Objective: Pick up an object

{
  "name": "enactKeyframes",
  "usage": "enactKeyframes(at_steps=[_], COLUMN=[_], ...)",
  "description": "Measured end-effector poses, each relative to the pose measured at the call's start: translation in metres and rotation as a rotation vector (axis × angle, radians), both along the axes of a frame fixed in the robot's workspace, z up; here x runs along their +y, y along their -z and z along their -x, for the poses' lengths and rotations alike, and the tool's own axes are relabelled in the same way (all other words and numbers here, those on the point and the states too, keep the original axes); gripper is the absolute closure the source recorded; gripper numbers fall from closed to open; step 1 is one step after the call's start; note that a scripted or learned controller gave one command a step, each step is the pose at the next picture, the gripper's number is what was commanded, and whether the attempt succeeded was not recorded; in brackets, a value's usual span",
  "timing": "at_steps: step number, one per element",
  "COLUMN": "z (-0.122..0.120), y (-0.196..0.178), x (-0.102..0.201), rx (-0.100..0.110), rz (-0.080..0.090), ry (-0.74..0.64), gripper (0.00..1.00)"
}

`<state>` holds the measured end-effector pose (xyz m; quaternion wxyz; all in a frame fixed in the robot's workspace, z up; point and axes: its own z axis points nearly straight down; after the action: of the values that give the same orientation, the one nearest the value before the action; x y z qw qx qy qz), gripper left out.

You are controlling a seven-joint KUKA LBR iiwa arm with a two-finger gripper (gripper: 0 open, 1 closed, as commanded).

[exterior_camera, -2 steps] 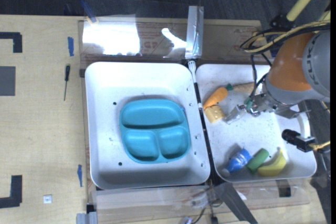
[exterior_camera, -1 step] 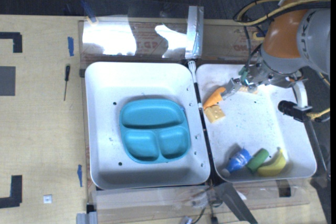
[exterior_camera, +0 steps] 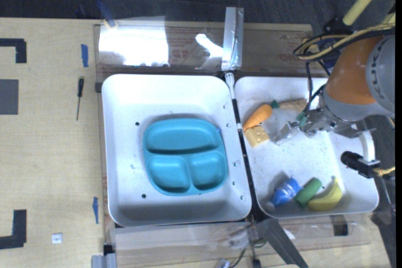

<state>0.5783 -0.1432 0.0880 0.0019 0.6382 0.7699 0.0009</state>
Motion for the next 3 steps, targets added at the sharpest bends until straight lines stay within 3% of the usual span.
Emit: enactKeyframes(at_steps=[1,2,3], z=[-0.068,-0.084,-0.084], y=[0.001,0.003,-0.007], x=[0.036,0.034,0.031], rx=[0.021,0.029,0.028], rz=[0.002,-0.007,0.001], ry=[-0.266,0.104,0.100], gripper=[0.00,0.00,1.00])
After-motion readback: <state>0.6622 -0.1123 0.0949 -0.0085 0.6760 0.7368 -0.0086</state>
